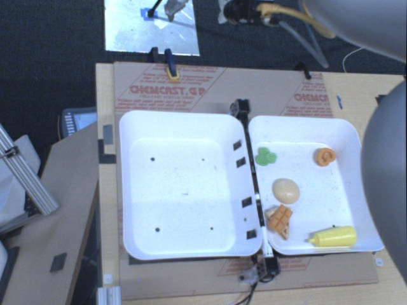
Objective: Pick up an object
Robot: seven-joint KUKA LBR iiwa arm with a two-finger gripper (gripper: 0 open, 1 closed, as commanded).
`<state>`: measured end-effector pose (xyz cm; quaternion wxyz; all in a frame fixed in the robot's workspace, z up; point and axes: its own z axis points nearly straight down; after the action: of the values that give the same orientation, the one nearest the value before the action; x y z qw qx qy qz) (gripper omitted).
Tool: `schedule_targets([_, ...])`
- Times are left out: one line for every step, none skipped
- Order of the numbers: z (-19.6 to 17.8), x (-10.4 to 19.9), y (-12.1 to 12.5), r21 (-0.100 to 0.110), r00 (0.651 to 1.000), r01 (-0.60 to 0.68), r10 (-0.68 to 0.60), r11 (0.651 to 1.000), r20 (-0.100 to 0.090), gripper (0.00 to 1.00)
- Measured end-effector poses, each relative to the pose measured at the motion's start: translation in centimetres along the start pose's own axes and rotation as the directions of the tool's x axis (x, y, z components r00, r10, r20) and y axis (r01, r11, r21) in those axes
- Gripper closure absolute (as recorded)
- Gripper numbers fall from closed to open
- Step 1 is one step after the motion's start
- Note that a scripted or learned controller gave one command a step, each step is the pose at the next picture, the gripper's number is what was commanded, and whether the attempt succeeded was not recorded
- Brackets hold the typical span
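Yellow bottle (334, 236) lies in right bin (346, 132), at its near-right corner, long axis along the near wall, closest to the arm (385, 170). Claw state cannot be told.

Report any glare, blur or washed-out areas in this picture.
Camera view: the arm at the right is a blurred, out-of-focus grey mass; the left bin is bright enough that its floor looks flat and washed out; the shiny sheet at top reflects light; the yellow bottle stays reasonably sharp.
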<state>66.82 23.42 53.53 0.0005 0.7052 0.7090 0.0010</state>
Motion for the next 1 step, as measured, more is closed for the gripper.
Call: schedule_targets([0.0,0.0,0.0,0.0,1.0,0.0,0.0,1.0,0.0,0.0])
